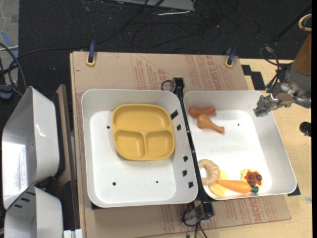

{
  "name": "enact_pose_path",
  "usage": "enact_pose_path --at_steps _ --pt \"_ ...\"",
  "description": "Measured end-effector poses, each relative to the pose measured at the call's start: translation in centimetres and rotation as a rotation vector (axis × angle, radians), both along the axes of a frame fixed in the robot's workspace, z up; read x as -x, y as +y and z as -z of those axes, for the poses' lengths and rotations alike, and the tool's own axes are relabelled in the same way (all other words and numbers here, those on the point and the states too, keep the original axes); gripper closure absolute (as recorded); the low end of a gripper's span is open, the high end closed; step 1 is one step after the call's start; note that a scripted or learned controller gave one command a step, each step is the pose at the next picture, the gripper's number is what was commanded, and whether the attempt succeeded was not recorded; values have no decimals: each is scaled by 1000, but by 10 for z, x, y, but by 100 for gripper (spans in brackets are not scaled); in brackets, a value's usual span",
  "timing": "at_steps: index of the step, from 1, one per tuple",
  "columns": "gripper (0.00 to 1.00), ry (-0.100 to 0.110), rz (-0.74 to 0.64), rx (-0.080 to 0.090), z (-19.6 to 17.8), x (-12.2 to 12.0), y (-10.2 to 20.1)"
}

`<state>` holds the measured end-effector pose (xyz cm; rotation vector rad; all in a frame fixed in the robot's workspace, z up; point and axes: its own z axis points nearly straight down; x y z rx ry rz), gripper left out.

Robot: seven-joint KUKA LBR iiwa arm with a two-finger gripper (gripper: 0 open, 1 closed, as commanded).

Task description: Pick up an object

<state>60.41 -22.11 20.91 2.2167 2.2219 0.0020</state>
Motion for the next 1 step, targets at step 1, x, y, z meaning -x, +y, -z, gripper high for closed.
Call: enact_pose_path --at_steps 1 --pt "100 3 -1 0 6 -7 53"
